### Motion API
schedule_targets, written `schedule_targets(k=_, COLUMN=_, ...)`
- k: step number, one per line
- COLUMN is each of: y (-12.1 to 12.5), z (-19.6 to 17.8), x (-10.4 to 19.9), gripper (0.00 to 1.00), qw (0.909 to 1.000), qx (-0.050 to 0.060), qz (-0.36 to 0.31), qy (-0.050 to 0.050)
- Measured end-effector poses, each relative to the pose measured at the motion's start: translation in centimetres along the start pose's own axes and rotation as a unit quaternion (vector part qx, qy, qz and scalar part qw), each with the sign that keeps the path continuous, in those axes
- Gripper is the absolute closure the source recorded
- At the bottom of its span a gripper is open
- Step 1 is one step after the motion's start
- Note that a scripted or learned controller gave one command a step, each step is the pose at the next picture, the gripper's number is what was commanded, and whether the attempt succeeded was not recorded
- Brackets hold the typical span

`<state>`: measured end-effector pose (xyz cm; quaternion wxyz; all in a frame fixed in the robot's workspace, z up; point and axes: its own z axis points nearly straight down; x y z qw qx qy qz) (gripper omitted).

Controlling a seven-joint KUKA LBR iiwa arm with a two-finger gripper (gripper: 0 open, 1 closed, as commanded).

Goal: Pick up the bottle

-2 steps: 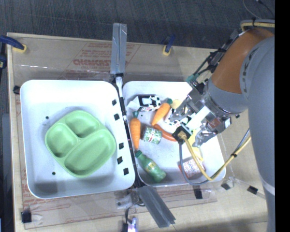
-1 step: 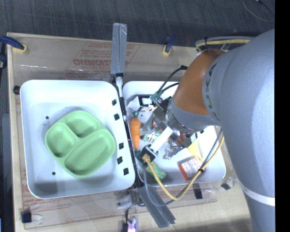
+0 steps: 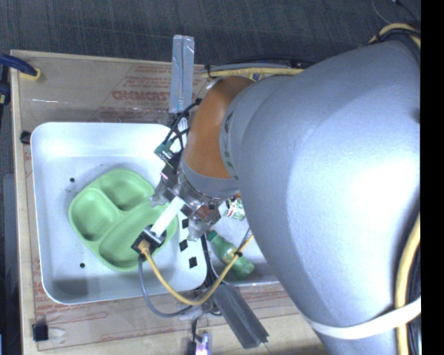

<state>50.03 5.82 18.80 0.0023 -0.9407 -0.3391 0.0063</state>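
Hand (image 3: 197, 228) hangs between the green divided plate (image 3: 107, 217) and the green bottle (image 3: 235, 263); whether wide or narrow, I cannot tell.

Dark grey carpet (image 3: 96, 13) surrounds a pale wooden bench (image 3: 81, 80)

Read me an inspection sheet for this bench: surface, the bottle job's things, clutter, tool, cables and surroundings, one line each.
Surface: wooden bench carrying a white bin.
Job's things: green bottle lies low beneath the arm, partly covered; which bin it is in cannot be told.
Clutter: green divided plate lying in the white bin.
Grippers: tool low at the plate's right edge, close to the bottle; grip state cannot be told.
Cables: yellow cable loops from the wrist across the bin's near rim.
Surroundings: blue clamps at the bench's far-left corner; dark floor.
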Motion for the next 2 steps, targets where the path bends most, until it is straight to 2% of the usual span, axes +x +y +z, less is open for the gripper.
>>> schedule_targets(k=1, y=-5.11, z=5.04, x=4.22, gripper=0.00, qw=0.9970, qx=0.000, qz=0.078, qy=-0.001)
schedule_targets(k=2, y=-5.24, z=4.38, x=4.14, gripper=1.00, qw=0.9972, qx=0.003, qz=0.075, qy=-0.005)
